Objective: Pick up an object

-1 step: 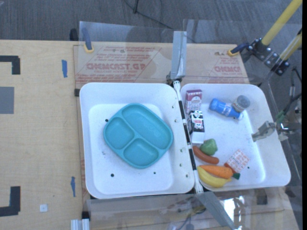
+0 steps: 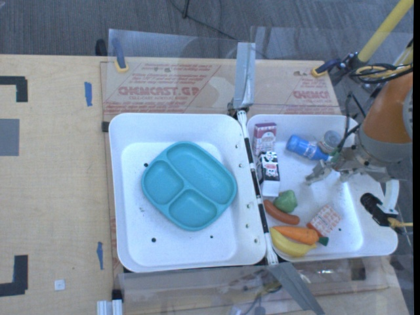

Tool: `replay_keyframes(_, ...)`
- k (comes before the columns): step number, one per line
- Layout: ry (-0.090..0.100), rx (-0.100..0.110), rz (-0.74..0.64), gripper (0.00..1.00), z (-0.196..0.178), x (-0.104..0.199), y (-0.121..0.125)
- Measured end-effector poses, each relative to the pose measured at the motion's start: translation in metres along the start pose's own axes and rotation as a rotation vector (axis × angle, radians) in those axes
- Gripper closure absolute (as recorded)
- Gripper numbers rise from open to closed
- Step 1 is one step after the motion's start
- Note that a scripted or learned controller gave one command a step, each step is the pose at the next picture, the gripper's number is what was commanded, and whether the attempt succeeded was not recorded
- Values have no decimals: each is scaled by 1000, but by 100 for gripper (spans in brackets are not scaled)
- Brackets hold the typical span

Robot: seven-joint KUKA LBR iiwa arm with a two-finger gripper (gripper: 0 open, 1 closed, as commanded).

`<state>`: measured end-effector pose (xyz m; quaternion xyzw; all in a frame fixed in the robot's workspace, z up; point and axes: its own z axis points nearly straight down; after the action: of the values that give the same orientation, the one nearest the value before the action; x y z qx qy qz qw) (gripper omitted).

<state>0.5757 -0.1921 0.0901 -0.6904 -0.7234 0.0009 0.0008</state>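
We see a pale wooden surface [image 2: 52,195] carrying a clear sheet printed in red with what reads like "CHEMCAST GP" [image 2: 159,90], then two shallow white bins. The left bin [image 2: 128,241] holds a smooth teal plate [image 2: 189,185] with three compartments. The right bin [image 2: 374,238] holds a blue bottle [image 2: 305,148], a maroon carton [image 2: 265,137], a black-and-white carton [image 2: 270,167], an orange carrot [image 2: 296,233], a yellow banana [image 2: 289,245], a checked packet [image 2: 326,220] and a green lump [image 2: 286,199]; their lettering is too small to read. The pincer [image 2: 328,166] hangs just beside the bottle; we cannot tell its spread.

Grey carpet floor [image 2: 79,12] behind wooden bench [image 2: 52,195].
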Motion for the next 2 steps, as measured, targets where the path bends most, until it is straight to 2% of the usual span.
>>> replay_keyframes(1,0,0,0,0,0,0,0)
replay_keyframes(2,-1,-10,-141,0,3,-17,-14)
